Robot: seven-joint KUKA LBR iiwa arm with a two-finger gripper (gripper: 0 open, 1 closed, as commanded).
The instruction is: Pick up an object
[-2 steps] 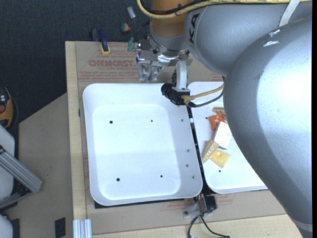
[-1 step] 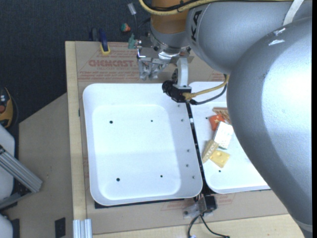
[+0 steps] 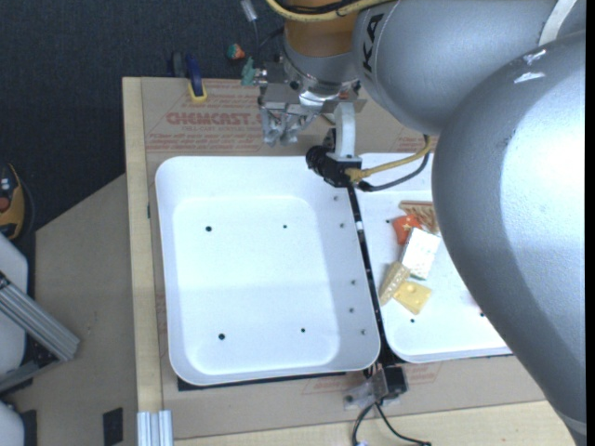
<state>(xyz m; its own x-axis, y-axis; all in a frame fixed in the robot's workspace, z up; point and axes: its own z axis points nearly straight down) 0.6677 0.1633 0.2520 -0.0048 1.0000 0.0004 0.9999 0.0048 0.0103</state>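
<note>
The right bin (image 3: 446,331) holds several small items near its left side. They are a white block (image 3: 421,252), a red piece (image 3: 405,228), a brown striped piece (image 3: 420,212), a yellow wedge (image 3: 415,296) and a tan strip (image 3: 394,279). My gripper (image 3: 284,130) hangs above the cardboard just behind the far rim of the left bin (image 3: 251,268), well away from those items. Nothing shows in its grasp. The big grey arm covers the right part of the right bin.
A black cable (image 3: 359,230) runs along the seam between the bins, from a black fitting (image 3: 327,163) down to a plug (image 3: 390,380). A blue and yellow clamp (image 3: 195,79) sits at the cardboard's far edge. An aluminium rail (image 3: 37,321) lies at the left.
</note>
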